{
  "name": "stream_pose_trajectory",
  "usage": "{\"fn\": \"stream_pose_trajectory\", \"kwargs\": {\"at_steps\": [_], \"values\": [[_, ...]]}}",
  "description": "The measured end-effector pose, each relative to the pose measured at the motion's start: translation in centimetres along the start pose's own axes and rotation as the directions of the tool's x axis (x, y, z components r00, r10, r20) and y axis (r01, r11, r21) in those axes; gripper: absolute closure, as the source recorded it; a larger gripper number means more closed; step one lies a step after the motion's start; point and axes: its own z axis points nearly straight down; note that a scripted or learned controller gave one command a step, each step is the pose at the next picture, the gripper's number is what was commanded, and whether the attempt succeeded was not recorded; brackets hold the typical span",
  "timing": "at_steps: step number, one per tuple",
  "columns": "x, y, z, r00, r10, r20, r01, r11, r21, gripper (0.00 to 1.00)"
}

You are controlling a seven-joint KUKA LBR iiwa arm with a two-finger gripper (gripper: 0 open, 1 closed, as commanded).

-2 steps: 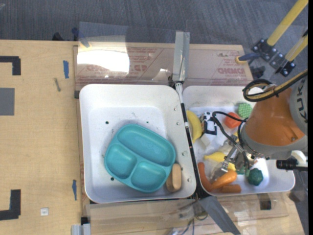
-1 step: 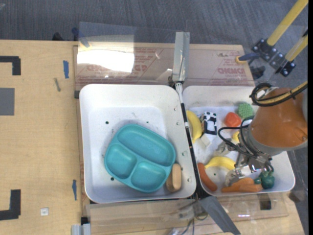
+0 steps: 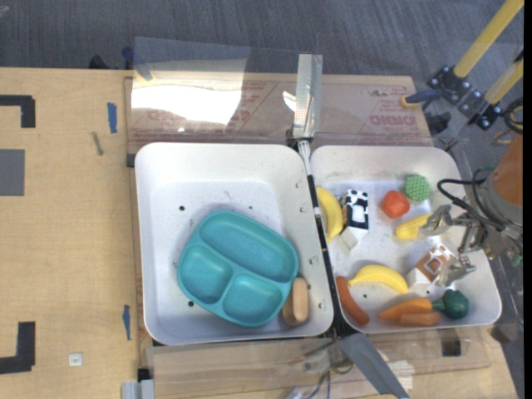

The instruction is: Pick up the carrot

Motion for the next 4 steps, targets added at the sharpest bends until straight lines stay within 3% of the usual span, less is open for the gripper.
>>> {"fn": "stream_pose_trajectory", "kwargs": {"at_steps": [1,2,3,4], "values": [[-2.3,5.5,4.7,0.997,-0.079,-0.003,0.079,0.997,-0.006,0.0],[2.1,10.6,4.6,0.989,0.15,-0.001,-0.15,0.989,-0.005,0.0],[1.8,10.6,3.4,0.989,0.149,0.007,-0.149,0.989,-0.004,1.0],[3.3,4.8,4.3,0.994,0.107,-0.004,-0.107,0.994,-0.003,1.0]]}}
